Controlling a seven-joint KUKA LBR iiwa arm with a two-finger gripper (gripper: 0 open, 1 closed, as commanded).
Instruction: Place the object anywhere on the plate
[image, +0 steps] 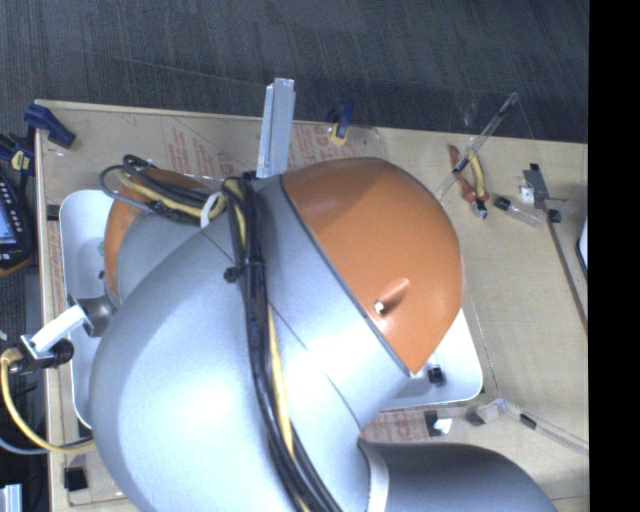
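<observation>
Grey arm casing (190, 370) and its orange band (375, 250) cover most of the middle of the camera view, the arm bent over both bins. A bundle of black and yellow cables (255, 340) runs along the casing from the upper left downward. The arm's own bulk hides the gripper, so whether the fingers are open or shut, or have hold of anything, cannot be told. The object and the plate lie somewhere under the arm, and their place cannot be told either.

Of the white bins, a strip of rim (78, 215) shows at the left edge of the arm and a corner (462, 375) shows below the orange band on the right. The bench (520, 300) is pale tan board. Near its upper right corner lies a thin rod with red and yellow parts (472, 175). A blue clamp (342, 118) sits on the far edge, and another blue clamp (45, 122) sits at the upper left corner.
</observation>
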